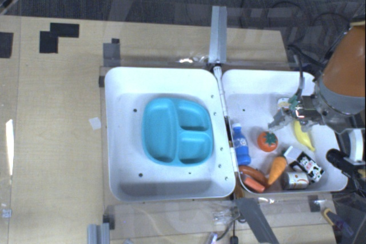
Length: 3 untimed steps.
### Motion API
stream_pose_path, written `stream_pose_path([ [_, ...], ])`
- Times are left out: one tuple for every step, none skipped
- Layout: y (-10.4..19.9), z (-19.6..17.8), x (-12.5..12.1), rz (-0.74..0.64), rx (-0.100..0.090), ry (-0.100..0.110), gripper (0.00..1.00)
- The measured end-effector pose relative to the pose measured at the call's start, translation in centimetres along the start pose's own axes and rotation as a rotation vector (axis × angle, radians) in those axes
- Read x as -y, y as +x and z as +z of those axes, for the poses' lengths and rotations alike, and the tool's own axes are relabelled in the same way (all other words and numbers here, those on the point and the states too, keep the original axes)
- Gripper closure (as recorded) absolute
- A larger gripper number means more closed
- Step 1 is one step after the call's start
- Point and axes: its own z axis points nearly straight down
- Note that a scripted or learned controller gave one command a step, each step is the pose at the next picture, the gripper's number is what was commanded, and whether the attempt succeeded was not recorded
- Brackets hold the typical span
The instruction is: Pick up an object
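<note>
Tomato [267, 141] sits just below and a little left of my hand [284, 114], in the right bin [251, 88] on the desk. My hand hangs above the bin floor with its fingers spread wide, holding nothing. Banana [302, 133] lies just to the hand's right, so I judge the clean approach is to shift toward the tomato, centre both fingers around it, then descend straight and close slowly, keeping clear of the carrot [277, 169] beyond.
</note>
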Motion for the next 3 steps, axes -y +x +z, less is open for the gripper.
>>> stream_pose_path([
  [0.0, 13.0, 0.4, -0.069, 0.004, -0.007, 0.00],
  [0.1, 12.2, 0.4, -0.070, 0.003, -0.004, 1.00],
  [6.3, 0.5, -5.6, -0.014, 0.001, -0.003, 1.00],
])
